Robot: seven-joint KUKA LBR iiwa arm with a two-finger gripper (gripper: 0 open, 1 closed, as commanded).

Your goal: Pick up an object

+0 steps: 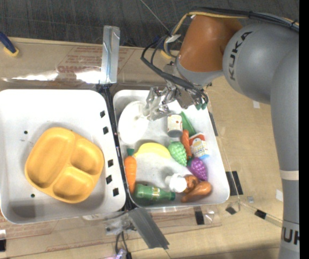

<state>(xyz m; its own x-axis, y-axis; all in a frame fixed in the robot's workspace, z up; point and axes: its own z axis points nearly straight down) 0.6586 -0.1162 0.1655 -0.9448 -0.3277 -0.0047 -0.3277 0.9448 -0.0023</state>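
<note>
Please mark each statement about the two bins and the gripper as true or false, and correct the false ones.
1. The yellow divided tray lies in the left bin. True.
2. The carrot lies in the left bin. False: it lies in the right bin, near its left wall.
3. The gripper is over the right bin's upper part. True.
4. The green bottle stands upright. False: it lies on its side.
5. The purple grapes are in the right bin. True.
</note>
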